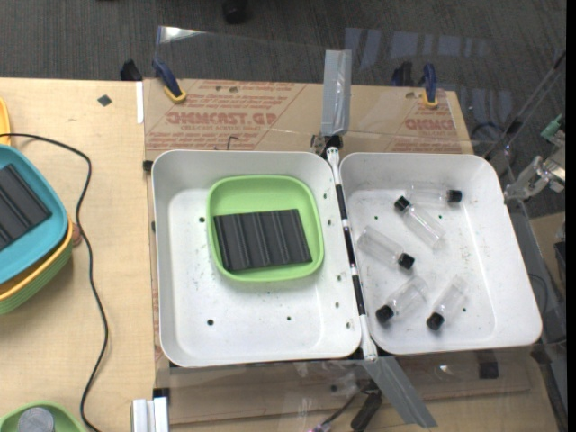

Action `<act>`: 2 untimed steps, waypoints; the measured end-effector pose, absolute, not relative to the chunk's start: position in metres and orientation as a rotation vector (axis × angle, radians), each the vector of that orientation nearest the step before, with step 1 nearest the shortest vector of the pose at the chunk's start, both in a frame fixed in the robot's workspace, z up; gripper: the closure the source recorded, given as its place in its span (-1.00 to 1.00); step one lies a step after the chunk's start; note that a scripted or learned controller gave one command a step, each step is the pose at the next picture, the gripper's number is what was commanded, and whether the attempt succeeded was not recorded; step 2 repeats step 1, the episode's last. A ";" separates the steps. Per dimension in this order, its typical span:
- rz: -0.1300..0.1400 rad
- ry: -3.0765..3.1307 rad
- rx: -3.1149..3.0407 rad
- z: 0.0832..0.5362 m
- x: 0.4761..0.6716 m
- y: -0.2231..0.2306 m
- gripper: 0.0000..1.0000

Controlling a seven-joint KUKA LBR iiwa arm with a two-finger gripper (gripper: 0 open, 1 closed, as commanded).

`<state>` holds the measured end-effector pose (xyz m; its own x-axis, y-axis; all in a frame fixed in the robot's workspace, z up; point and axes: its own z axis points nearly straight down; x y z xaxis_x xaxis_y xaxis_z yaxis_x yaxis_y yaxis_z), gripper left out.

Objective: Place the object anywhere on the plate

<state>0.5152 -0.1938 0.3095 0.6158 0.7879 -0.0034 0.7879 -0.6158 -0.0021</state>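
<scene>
While you watch, five clear plastic vials [416,219] with black caps lie scattered in the right bin [504,241]. Your square green plate [265,196], holding a ribbed dark insert [263,239], sits in the left bin [180,268].

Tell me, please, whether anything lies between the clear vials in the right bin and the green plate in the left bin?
Only the bins' adjoining walls separate them. The vials lie in the right bin; the green plate sits in the left bin, with a dark ribbed insert on it. A lift over the divider looks sufficient.
</scene>
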 end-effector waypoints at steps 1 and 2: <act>0.008 -1.063 -2.956 0.373 0.522 -0.194 -1.00; 0.008 -1.063 -2.956 0.373 0.522 -0.194 -1.00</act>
